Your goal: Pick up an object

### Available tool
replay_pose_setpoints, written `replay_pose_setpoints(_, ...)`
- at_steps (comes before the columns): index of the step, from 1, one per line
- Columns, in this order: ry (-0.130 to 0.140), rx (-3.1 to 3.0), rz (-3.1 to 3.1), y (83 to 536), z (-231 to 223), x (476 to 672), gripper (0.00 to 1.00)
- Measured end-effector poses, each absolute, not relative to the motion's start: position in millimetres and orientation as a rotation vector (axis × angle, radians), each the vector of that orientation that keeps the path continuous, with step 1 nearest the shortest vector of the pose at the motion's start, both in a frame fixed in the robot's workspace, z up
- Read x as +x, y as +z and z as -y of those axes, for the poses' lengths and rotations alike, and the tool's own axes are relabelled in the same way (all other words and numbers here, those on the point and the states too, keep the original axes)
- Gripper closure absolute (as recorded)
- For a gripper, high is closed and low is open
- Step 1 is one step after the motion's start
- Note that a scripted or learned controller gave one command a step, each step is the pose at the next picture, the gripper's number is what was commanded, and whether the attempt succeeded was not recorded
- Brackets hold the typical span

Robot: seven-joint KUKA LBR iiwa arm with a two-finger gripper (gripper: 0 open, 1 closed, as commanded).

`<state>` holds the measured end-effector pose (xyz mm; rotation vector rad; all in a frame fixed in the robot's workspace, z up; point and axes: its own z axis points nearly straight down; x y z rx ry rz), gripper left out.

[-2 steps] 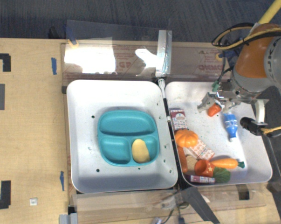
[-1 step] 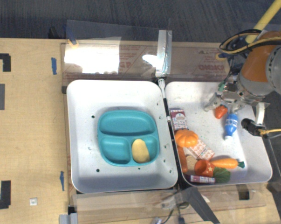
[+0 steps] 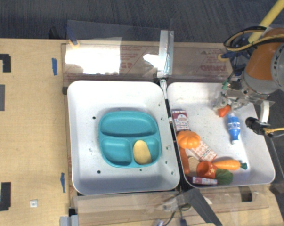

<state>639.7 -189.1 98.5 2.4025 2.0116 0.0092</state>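
My gripper (image 3: 229, 100) hangs over the far right part of the right bin (image 3: 198, 94), below the arm's orange band. A small orange-red piece (image 3: 223, 110) sits right at its tip, touching or just under it. Just in front of it, a blue bottle (image 3: 233, 127) lies on the bin floor. Toward the bin's near left lie an orange pumpkin (image 3: 188, 139), a red and white carton (image 3: 180, 120), a carrot (image 3: 229, 164), a red tomato (image 3: 203, 168) and a green piece (image 3: 224, 176).
The left bin (image 3: 80, 126) holds a teal divided tray (image 3: 129, 137) with a yellow potato (image 3: 142, 151) in its near right compartment. A clear plastic sheet (image 3: 113, 55) lies behind the bins. Cables (image 3: 238, 39) loop near the arm at the far right.
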Motion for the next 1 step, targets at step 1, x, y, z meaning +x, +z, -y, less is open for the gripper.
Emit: replay_pose_setpoints(1, 0.010, 2.421, -1.996, 156.8, 118.3, 662.6, 1.00)
